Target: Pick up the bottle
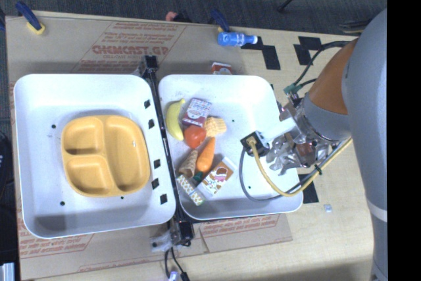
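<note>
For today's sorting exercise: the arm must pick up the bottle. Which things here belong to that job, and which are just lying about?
Belongs to the job:
bottle, on the bench beyond the bins
gripper, over the right bin

Just lying about:
yellow tray
banana
tomato
carrot
purple carton

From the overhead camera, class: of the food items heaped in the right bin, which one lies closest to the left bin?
The yellow banana: it lies along the right bin's left wall, while the tomato, carrot and purple carton lie further right.
</note>
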`<state>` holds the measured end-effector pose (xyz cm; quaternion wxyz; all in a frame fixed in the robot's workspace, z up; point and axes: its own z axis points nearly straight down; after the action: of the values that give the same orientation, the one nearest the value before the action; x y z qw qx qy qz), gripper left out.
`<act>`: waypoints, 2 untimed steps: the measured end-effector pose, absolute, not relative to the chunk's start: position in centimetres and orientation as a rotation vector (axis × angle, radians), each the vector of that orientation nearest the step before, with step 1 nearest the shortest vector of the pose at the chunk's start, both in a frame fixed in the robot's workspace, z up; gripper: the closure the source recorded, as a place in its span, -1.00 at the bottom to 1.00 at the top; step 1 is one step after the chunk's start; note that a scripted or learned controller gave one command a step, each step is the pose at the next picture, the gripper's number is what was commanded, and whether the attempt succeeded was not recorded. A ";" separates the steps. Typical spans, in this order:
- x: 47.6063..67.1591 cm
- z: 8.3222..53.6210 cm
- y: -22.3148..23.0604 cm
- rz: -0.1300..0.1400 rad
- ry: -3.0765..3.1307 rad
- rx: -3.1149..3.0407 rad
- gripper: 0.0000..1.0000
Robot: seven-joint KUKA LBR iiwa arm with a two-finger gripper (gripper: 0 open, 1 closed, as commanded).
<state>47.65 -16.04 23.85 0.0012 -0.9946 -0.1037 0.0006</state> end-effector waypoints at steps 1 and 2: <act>47.6 22.5 -19.1 0.008 -0.323 -3.120 1.00; 47.6 22.2 -18.5 0.007 -0.327 -3.119 1.00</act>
<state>47.61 -18.50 22.16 0.0027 -0.9945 -0.1042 0.0023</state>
